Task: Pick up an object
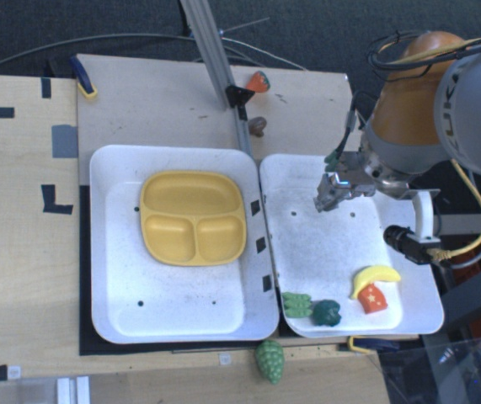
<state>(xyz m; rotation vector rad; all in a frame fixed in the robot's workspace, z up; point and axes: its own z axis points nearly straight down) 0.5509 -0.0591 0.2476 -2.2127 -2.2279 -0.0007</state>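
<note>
My gripper (326, 199) hangs over the upper middle of the right bin (307, 242), its dark fingers pointing down and left. Nothing shows between them. In the bin's near right corner lie a yellow banana (376, 275) and a red strawberry-like piece (374, 299), touching each other. Along the bin's near edge sit a light green piece (296, 304) and a dark green broccoli-like piece (327, 312). All of these lie well below the gripper in the view.
A yellow divided plate (194, 217) rests in the left bin (114, 301). A green grape bunch (269, 360) lies on the bench in front of the bins. A metal pole (211, 40), a small red piece (259, 81) and a brown piece (258, 126) stand behind them.
</note>
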